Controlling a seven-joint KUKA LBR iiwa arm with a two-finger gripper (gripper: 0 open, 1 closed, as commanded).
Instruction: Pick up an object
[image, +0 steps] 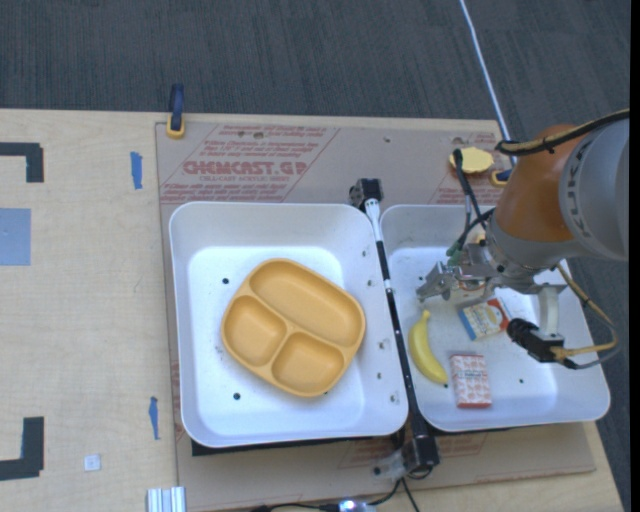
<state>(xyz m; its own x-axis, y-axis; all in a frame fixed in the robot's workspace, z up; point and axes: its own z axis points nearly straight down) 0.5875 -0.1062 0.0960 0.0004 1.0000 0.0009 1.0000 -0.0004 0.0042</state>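
In the right bin (560, 405) lie a yellow banana (428, 349), a red and white box (470, 380) and a small white packet with blue and red print (482, 319). My gripper (447, 287) hangs over the bin's upper middle, just above the banana's top end and left of the packet. Nothing shows between its metal fingers. The orange-banded wrist hides the bin's far right corner.
The left bin (190, 300) holds a yellow three-compartment plate (292, 327). A black divider clamp (367, 190) sits between the bins at the back. Cables loop over the right bin's right side (545, 345). A yellow clamp (478, 160) is behind the right bin.
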